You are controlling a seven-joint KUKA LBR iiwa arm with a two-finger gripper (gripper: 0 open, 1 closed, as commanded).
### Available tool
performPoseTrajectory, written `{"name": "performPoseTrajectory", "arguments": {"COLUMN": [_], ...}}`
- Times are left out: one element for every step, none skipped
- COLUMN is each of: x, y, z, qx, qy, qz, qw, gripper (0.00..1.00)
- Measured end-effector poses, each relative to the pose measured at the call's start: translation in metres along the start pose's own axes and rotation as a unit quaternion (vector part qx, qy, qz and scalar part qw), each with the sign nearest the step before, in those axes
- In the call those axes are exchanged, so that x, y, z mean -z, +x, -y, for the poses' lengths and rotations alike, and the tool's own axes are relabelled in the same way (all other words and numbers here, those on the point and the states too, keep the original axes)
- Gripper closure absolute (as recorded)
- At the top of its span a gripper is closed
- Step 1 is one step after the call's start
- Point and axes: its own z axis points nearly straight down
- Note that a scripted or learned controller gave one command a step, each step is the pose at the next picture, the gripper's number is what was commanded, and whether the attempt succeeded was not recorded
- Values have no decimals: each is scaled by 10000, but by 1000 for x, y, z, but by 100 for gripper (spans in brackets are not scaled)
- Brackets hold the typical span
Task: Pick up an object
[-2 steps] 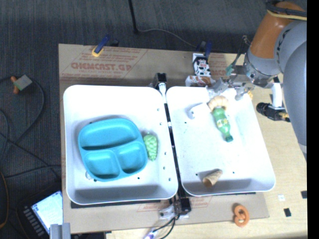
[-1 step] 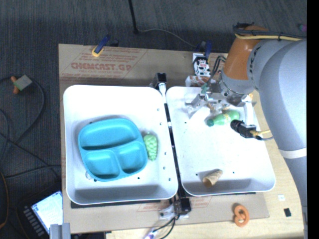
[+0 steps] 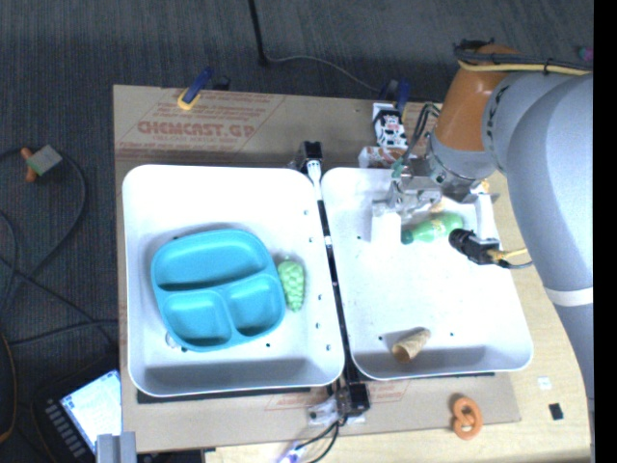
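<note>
In the right bin (image 3: pixel 501 350), my gripper (image 3: pixel 415 204) hangs low near the far edge, just above a green, pickle-shaped object (image 3: pixel 433 228). The object lies right under and slightly right of the gripper, partly covered by it. A tan cone-shaped piece (image 3: pixel 409 343) lies near the front edge of the same bin. In the left bin (image 3: pixel 145 191) sit a blue divided plate (image 3: pixel 218 286) and a light green bumpy object (image 3: pixel 292 284) beside its right rim.
A small orange ring-shaped item (image 3: pixel 466 415) lies on the bench in front of the right bin. A blue clamp (image 3: pixel 196 87) sits at the board's far left edge. Cables trail over the floor at the left.
</note>
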Motion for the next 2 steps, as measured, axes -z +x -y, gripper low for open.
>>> {"name": "performPoseTrajectory", "arguments": {"x": [71, 115], "y": [80, 139], "z": [-13, 75], "qx": [1, -2], "qy": [-7, 3], "qz": [-22, -23], "qw": [10000, 10000], "gripper": [100, 100]}}
